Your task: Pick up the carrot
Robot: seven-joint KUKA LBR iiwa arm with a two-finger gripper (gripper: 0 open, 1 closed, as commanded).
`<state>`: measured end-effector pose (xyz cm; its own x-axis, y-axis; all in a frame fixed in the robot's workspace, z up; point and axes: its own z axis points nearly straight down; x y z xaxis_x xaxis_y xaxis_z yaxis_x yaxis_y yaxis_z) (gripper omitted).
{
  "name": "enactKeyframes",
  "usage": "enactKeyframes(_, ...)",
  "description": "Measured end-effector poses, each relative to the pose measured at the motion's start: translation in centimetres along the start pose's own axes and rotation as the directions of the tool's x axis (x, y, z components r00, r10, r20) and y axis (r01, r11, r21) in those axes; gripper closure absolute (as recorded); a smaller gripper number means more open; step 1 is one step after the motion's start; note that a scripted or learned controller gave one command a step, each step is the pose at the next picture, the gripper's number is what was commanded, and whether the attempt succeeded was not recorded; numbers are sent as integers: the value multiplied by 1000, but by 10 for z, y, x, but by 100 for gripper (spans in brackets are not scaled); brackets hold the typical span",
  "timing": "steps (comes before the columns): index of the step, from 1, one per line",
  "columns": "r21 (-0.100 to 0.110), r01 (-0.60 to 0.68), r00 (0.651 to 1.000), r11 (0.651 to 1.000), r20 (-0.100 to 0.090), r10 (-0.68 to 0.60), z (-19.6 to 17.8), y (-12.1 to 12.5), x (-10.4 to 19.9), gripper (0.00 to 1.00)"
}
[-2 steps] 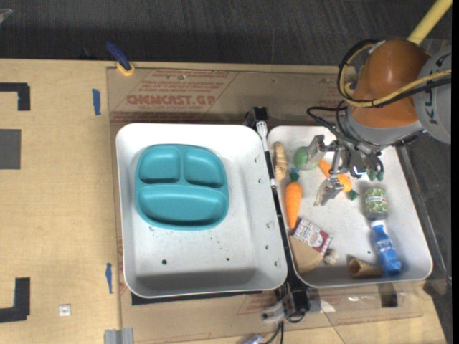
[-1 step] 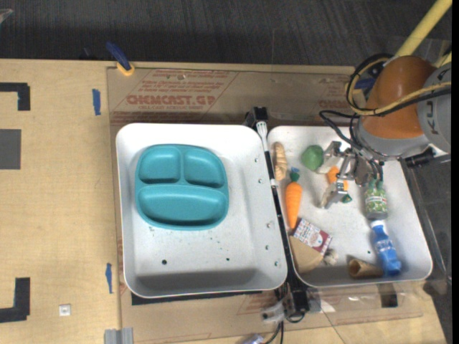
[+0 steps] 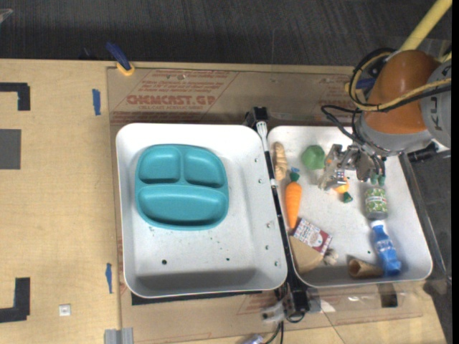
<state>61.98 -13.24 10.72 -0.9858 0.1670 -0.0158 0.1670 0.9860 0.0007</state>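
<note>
Camera view shows the orange carrot (image 3: 292,202) lying near the left wall of the right bin (image 3: 419,224), right of the middle of the frame. A bread stick (image 3: 279,160) lies just above it and a red packet (image 3: 311,235) just below. The gripper (image 3: 341,170) hangs over the upper part of that bin, apart from the carrot; whether its jaws are open or closed cannot be told. A blue tray (image 3: 182,185) sits in the left bin (image 3: 143,264).
</note>
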Motion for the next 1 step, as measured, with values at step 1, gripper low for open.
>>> enactKeyframes(1,0,0,1000,1000,-12,0,3,0,3,0)
